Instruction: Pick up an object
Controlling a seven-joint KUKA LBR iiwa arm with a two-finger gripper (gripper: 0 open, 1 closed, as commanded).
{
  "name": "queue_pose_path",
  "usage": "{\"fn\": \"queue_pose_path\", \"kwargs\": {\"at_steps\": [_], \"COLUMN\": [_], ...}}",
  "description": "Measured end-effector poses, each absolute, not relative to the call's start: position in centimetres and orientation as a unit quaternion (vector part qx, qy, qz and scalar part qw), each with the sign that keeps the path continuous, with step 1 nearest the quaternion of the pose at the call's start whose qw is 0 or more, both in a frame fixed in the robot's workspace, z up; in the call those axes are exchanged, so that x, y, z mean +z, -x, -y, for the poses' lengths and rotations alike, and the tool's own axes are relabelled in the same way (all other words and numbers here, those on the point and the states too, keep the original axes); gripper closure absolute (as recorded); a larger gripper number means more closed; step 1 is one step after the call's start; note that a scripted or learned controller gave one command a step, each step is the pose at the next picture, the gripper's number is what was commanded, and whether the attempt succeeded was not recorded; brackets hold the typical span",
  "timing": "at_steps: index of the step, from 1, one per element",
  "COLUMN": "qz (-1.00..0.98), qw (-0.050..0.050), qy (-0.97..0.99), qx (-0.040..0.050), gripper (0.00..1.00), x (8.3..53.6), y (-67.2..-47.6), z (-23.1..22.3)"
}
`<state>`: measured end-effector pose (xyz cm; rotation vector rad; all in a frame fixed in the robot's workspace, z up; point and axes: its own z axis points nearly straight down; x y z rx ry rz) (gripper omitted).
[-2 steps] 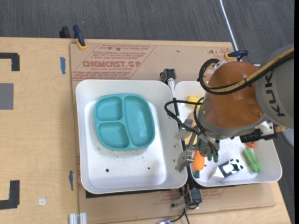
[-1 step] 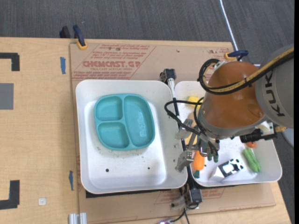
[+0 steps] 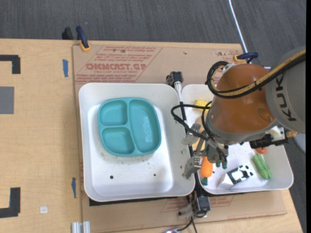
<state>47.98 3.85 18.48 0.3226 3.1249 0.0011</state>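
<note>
Tool (image 3: 208, 163) is down in the right bin (image 3: 282, 181) by its front-left corner, right over an orange carrot-looking piece (image 3: 206, 169), but I can't tell its state. Green piece (image 3: 262, 167) lies near the bin's right edge; teal divided plate (image 3: 129, 126) sits in the left bin (image 3: 92, 174).

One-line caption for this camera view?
KUKA arm lowers its gripper over an orange item in the right bin; teal tray sits left.

Small orange carrot-like object (image 3: 206, 167) upright at right bin's (image 3: 282, 181) left edge.
</note>
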Motion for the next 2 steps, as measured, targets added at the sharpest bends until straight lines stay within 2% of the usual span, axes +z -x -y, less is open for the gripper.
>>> {"fn": "queue_pose_path", "kwargs": {"at_steps": [2], "qz": [-0.995], "qw": [0.000], "qy": [-0.103], "qx": [0.0003], "gripper": [0.00], "x": [18.48], "y": [-47.98], "z": [-3.85]}}
